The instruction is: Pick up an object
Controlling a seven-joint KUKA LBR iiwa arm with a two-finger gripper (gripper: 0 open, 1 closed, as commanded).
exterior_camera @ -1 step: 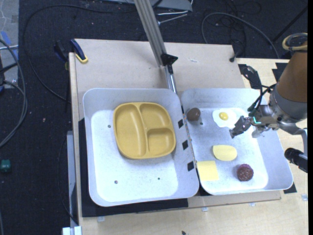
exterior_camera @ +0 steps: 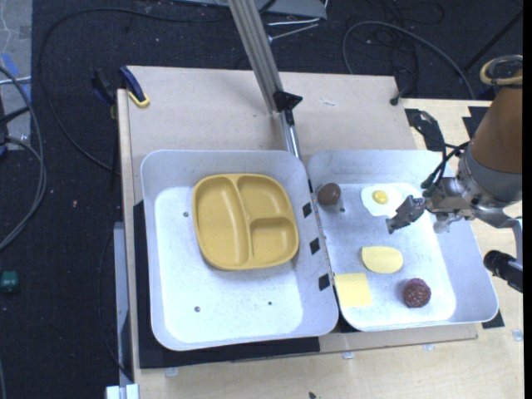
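In the right bin (exterior_camera: pixel 465 306) lie a fried egg toy (exterior_camera: pixel 381 199), a brown round piece (exterior_camera: pixel 329 194), a pale yellow oval piece (exterior_camera: pixel 382 260), a yellow square slice (exterior_camera: pixel 352 290) and a dark red ball (exterior_camera: pixel 416 292). My gripper (exterior_camera: pixel 407 215) hangs over the bin's upper right part, just right of the fried egg and above the oval piece. Nothing shows between its dark fingers.
The left bin (exterior_camera: pixel 166 306) holds a yellow divided tray (exterior_camera: pixel 246 221). A slanted metal pole (exterior_camera: pixel 258 44) rises behind the bins. The grey arm with its orange band (exterior_camera: pixel 503 131) comes in from the right edge. Cables lie on the dark floor around the bench.
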